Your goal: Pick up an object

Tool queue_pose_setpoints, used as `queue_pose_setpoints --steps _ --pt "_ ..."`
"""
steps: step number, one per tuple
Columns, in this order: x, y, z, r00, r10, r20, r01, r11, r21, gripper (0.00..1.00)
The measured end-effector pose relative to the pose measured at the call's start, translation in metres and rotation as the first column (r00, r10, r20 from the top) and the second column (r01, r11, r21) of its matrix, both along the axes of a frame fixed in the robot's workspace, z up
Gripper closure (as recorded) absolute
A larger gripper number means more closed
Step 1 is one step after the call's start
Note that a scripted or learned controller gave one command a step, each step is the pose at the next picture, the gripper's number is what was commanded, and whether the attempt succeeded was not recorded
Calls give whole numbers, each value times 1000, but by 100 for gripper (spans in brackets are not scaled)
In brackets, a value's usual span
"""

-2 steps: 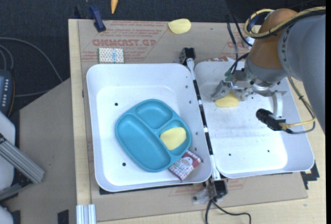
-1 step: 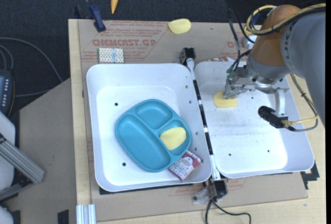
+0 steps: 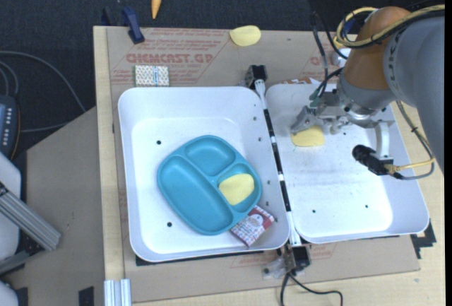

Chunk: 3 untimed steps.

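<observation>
Arm pose: I see the arm point(image 3: 413, 50) reaching in from the right, its grey body bulking over the far right corner of the right bin point(image 3: 353, 223), the orange band point(image 3: 371, 50) sitting just above the wrist, which points down and leftward into the bin.

Gripper: I have the gripper point(image 3: 316, 122) low over the far left part of the right bin, right at the yellow piece.

Grip state: I cannot tell from this slant whether it is closed on anything or released; the tip sits at the top edge of the yellow piece, and the contact is hidden by the wrist hardware.

Target object: the yellow piece point(image 3: 308, 138), a small flattish lump, lies on the floor of the right bin near its left wall, just below the gripper tip.

Cabling: a black fitting point(image 3: 371, 158) with yellow cable hangs off the wrist over the middle of the right bin.

Left bin: the left bin point(image 3: 141, 121) holds a blue divided plate point(image 3: 194, 184), tilted on the diagonal, with a second yellow lump point(image 3: 237, 188) in its right compartment.

Packet: a small red-and-white packet point(image 3: 252, 225) lies just beside the plate's near right edge.

Bench, far side: another yellow item point(image 3: 245, 35) rests on the board beyond both bins, well apart from the gripper; a small patterned packet point(image 3: 152, 75) lies near the left bin's far left corner.
</observation>
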State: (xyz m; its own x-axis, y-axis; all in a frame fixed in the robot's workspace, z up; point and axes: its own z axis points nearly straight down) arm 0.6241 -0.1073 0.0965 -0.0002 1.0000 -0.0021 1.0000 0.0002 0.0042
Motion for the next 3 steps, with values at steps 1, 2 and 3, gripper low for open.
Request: queue_pose_setpoints --steps 1,2,3 --pt "-2 2 -12 1000 0 -6 0 1000 2 0" --pt "1 1 2 1000 0 5 0 1000 -1 100" --pt "1 1 2 1000 0 4 0 1000 -1 0"
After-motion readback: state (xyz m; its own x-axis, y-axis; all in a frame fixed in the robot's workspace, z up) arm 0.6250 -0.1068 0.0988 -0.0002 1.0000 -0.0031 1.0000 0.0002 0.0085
